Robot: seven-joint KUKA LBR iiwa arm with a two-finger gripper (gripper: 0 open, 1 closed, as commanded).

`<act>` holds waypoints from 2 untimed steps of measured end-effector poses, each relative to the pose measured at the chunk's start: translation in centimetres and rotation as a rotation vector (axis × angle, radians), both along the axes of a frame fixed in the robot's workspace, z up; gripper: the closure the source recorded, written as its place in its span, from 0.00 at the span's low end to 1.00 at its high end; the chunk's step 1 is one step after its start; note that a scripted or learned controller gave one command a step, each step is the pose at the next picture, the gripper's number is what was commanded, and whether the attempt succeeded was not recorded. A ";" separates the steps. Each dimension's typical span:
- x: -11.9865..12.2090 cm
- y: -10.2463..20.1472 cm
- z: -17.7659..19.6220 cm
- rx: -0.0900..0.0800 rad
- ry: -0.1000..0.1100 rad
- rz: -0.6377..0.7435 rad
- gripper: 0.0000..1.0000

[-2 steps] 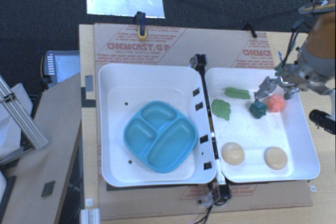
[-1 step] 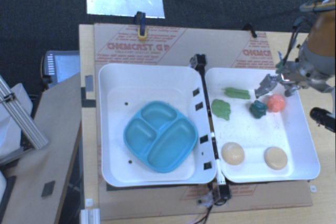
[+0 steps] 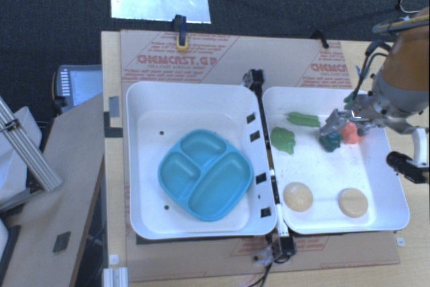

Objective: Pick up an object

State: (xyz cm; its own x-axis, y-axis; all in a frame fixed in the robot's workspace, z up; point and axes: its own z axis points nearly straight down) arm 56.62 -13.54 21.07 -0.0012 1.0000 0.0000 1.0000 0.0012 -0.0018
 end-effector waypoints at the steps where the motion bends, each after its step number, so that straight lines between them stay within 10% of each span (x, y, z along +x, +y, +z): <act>1: 0.6 -0.1 -6.1 0.000 0.001 0.000 0.00; 2: 0.8 -0.3 -12.3 0.001 0.002 0.000 0.00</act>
State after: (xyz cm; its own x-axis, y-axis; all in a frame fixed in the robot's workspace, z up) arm 57.38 -13.85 8.77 -0.0010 1.0000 0.0007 1.0000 0.0010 -0.0037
